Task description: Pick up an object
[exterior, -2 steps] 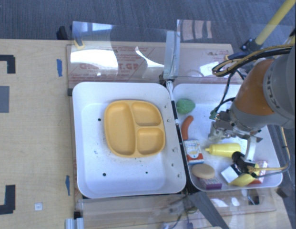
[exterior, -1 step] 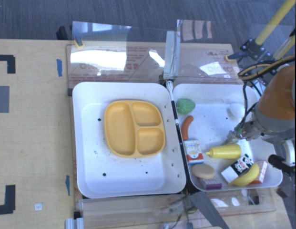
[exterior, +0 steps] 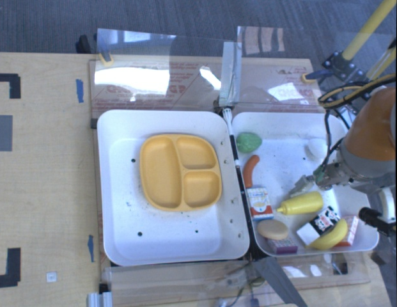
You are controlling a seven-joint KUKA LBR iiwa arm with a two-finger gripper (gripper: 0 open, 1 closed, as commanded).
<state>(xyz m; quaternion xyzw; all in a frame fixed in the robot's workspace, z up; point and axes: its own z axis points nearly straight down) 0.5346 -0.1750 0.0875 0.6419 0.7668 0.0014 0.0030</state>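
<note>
- Two fingers of my gripper reach down into the right bin; I cannot tell whether they are spread or pressed together, and I see nothing pinched between them.
- My fingertips sit just beside the upper left end of the yellow squeeze bottle, which lies on its side, nozzle toward the left.
- Near the bottle lie a small carton with red print, a tan round piece, a black-and-white box and a banana.
- Further up the same bin are a red sausage, standing roughly lengthwise by the left wall, and a green lumpy piece near the top left corner.
- My grey wrist and orange band come in from the right, over the bin's right rim.
- Beside it, the left bin holds a yellow divided plate with three compartments, lying flat near the middle.
- Both bins rest on a pale wooden bench with blue tape marks; clear panels stand behind them, and grey carpet lies beyond.
</note>
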